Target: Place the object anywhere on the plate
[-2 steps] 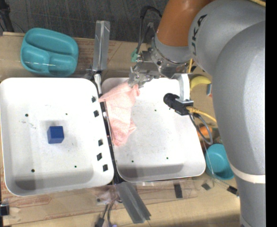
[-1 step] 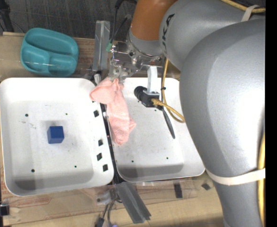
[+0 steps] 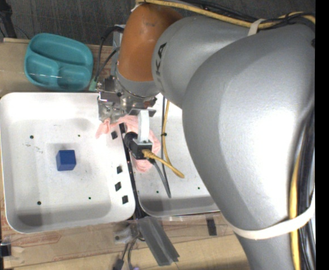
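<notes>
hand (image 3: 115, 112) over pink plate (image 3: 144, 151) | grip: cannot tell | blue cube (image 3: 66, 160) apart in left bin (image 3: 18, 151) | advice: descend straight, centred on cube

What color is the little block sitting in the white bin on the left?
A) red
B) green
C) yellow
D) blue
D: the small cube lying on the floor of the left bin is plainly blue, well apart from the gripper near the wall between the bins.
</notes>
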Robot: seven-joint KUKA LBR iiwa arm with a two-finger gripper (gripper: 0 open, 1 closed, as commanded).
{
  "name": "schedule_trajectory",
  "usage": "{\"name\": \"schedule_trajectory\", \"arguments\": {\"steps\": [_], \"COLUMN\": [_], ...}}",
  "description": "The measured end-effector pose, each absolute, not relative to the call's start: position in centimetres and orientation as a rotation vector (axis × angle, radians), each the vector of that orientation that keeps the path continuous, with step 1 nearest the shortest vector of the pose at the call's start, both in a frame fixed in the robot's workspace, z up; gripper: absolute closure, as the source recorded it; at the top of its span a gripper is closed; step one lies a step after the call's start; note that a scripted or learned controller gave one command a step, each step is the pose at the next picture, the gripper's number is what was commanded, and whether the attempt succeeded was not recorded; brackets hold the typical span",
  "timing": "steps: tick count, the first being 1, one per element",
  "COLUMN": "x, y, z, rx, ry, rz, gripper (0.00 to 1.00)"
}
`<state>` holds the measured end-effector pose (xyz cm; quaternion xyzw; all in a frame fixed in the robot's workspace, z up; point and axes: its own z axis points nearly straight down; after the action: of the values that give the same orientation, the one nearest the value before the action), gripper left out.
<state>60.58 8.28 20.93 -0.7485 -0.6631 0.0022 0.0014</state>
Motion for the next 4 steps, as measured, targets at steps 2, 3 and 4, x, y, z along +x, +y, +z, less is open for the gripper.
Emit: {"name": "schedule_trajectory", "arguments": {"steps": [2, 3, 4], "x": [57.4, 48.2, 54.9], "y": [13.1, 8.9, 4.3], "z": [17.2, 19.1, 19.1], "rx": [-2.232, -2.012, -1.945], "ry": [-2.206, -2.41, -2.465], "rz": [0.009, 0.003, 0.003], "gripper": [1.0, 1.0, 1.0]}}
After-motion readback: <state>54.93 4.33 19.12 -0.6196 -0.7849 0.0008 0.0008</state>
